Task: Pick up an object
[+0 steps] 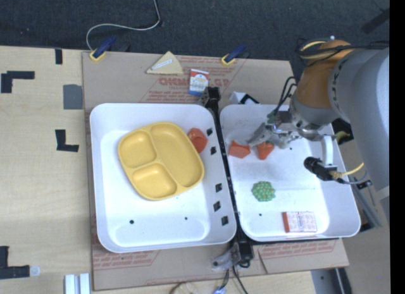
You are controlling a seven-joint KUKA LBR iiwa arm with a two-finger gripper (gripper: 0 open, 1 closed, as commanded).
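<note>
Nearest the lens, a red-and-white packet point(299, 221) lies in the right bin point(342, 223), beyond it a green ball point(263, 191). Two orange pieces point(239, 150) point(264, 151) sit under the gripper point(273, 133); whether its jaws are released or clenched cannot be told. A yellow divided plate point(160, 159) fills the left bin point(107, 223).

Grey arm point(370, 97) with orange band point(319, 87), black cables
</note>
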